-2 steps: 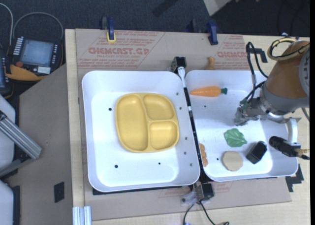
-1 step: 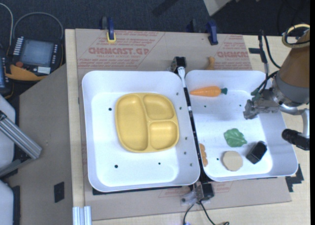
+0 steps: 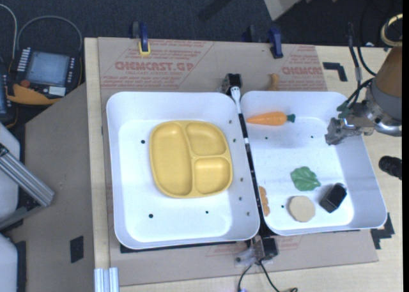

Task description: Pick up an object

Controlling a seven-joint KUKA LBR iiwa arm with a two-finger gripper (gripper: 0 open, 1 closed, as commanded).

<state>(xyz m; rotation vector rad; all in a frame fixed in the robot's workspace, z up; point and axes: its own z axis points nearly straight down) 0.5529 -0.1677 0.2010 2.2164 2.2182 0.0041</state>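
The right bin holds an orange carrot at its back, a green leafy piece, a round tan cookie and a small black block near its front. My gripper hangs over the right side of this bin, well right of the carrot and above the black block, with no object seen between its tips. A small orange piece lies at the bin's left front edge.
The left bin carries a yellow divided plate. Cardboard lies under both bins, with blue clamps at the back edge. A tablet-like screen sits off the bench to the left.
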